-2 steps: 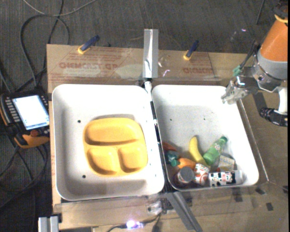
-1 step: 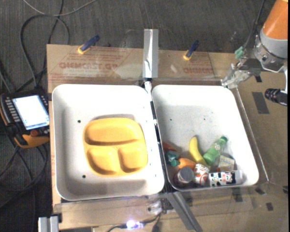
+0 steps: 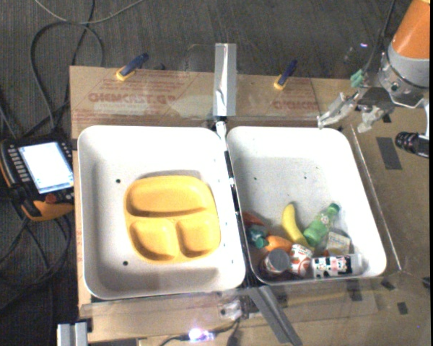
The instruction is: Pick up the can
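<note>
A grey robot arm (image 3: 408, 67) with a wide orange band (image 3: 417, 21) above its wrist — pale metal gripper (image 3: 339, 114) parts and small green fittings below.

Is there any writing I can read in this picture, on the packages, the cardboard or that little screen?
Nothing reads clearly.
Cardboard sheet: reddish printed lettering, seen upside down and too blurred to read.
Black-and-white carton in the right bin: dark marks, too small to read.
Can: label blurred, no legible text.
Green bottle: no readable label.
Handheld screen: glowing white, no text discernible.
</note>
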Available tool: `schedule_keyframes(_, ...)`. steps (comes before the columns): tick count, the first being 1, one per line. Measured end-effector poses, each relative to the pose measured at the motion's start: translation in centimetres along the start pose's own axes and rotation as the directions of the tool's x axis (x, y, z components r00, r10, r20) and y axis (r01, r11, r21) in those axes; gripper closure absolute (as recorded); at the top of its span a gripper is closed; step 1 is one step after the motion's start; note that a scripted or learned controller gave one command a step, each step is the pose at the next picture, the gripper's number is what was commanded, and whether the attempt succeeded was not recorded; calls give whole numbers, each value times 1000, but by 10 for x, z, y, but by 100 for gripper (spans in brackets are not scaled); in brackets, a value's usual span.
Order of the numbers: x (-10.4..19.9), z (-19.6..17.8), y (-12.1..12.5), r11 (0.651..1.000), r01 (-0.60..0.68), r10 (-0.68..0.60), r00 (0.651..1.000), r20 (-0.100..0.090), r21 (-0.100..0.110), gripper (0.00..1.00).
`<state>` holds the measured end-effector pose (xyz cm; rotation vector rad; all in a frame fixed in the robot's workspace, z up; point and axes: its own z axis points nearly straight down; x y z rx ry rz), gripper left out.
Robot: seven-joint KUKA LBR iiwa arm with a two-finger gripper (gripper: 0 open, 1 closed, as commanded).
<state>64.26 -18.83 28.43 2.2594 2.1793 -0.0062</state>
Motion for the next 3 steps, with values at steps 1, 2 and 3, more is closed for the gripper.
schedule_keyframes(1, 14, 190, -77, 999, -35, 35, 999, -6, 2, 0)
schedule_keyframes(2, 39, 194, -104, 1000, 17, -17, 1000, 2, -15, 0)
schedule_keyframes(3, 12, 196, -13, 996, -92, 92, 996, 0, -10, 0)
